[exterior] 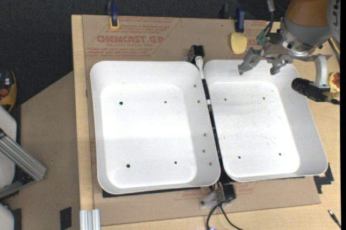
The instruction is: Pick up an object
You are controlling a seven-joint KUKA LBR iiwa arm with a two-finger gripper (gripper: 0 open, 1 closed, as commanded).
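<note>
My gripper [264, 65] hangs over the far edge of the right white bin [303, 164], near its back right corner. Its two grey fingers [248, 63] are spread apart, open, with nothing between them. A small pale yellow rounded thing [238, 43] lies on the brown board just behind the right bin, a little left of the gripper and apart from it.
The left white bin [108, 169] sits beside the right one, with a black strip [208, 110] along the seam between them. Both rest on a brown board [140, 37] held by blue clamps [112, 9] at the back edge. Dark floor surrounds the bench.
</note>
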